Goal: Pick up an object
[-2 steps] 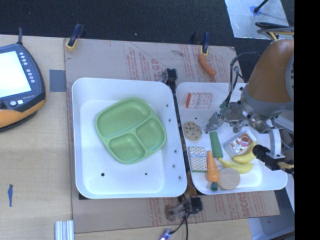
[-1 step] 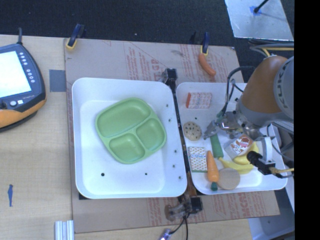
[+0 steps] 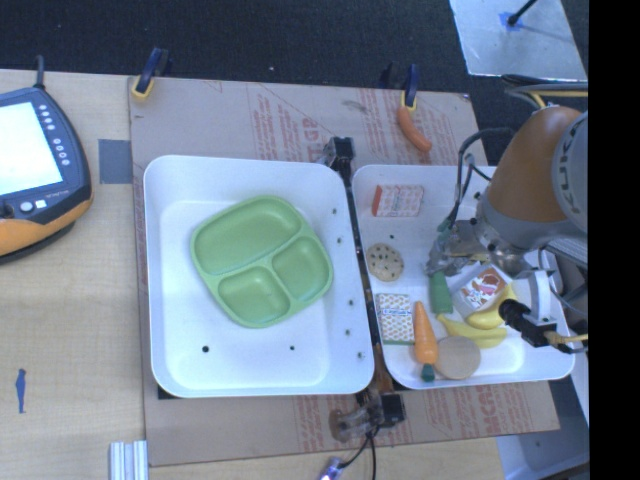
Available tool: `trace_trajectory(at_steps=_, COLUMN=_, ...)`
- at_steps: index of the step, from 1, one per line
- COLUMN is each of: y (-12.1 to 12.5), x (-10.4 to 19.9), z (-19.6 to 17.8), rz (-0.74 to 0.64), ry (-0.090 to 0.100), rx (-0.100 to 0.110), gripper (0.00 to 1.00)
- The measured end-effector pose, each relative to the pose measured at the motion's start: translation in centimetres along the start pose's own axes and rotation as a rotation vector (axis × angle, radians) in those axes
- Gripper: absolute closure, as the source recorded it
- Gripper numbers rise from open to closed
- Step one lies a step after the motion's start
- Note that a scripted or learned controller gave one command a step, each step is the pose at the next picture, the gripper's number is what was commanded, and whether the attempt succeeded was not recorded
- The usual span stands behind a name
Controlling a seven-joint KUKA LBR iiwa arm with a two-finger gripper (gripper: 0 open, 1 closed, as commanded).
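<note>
Printed writing shows on the orange-and-white carton (image 3: 398, 201) at the far end of the right bin (image 3: 545, 368) and on the small green-and-white packet (image 3: 395, 318) nearer the middle, but neither can be read. A round cookie (image 3: 384, 261) lies between them. The claw (image 3: 452, 256) hangs low over the right bin, beside a green block (image 3: 440, 292) and a red-and-white wrapped item (image 3: 480, 289); whether it is released or clenched cannot be told, as the wrist hides it. A banana (image 3: 478, 329), carrot (image 3: 425, 336) and tan disc (image 3: 458, 359) crowd the near corner. The left bin (image 3: 165, 268) holds a green divided plate (image 3: 262, 260). A tablet (image 3: 35, 173) on the desk (image 3: 70, 368) is cut off.
</note>
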State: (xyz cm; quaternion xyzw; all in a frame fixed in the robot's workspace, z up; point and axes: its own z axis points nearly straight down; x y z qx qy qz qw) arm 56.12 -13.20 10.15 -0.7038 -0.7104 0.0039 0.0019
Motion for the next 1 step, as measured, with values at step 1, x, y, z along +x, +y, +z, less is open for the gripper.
trace_trajectory(at_steps=1, y=-0.76, x=7.22, z=-9.10, rz=0.003, ry=0.003, rx=-0.006, gripper=1.00)
